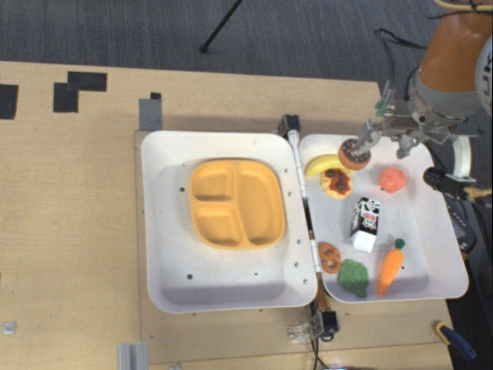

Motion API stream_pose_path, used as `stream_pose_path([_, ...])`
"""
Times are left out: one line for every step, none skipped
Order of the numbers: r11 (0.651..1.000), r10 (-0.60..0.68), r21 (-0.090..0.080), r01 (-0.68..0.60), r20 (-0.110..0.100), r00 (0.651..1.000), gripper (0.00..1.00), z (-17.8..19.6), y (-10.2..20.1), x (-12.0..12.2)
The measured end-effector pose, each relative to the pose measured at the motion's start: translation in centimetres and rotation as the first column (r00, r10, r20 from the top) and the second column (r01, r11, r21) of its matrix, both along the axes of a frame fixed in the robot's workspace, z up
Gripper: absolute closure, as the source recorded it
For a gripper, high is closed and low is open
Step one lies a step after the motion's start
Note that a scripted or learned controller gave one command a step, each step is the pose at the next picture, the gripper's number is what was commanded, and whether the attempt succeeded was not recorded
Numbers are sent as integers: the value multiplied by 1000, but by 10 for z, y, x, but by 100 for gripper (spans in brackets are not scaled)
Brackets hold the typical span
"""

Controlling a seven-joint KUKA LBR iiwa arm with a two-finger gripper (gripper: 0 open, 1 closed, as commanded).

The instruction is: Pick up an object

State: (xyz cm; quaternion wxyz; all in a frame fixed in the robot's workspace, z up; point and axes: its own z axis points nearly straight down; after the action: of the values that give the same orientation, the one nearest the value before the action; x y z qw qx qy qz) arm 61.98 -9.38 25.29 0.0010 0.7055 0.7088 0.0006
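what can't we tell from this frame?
- Claw: small and blurred in the camera view; whether it actually grips the donut at its tip is unclear.
- Arm: cut off by the top and right edges.
- Milk carton print: too small to read.

2 smooth white plastic bins [166, 230]; matt yellow plate [235, 204], probably plastic; pale wood-look bench [69, 230].

The two-finger gripper [362, 146] pinches a round brown pink-topped toy doughnut [354, 155]; just below it sits a small pizza-like disc [337, 182], a yellow banana [322, 165] beside.
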Motion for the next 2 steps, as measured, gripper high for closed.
stream_pose_path([968,253,0,-253,-1,968,0,-109,-14,-21])
stream_pose_path([923,384,-1,-384,2,923,0,-152,-20,-56])
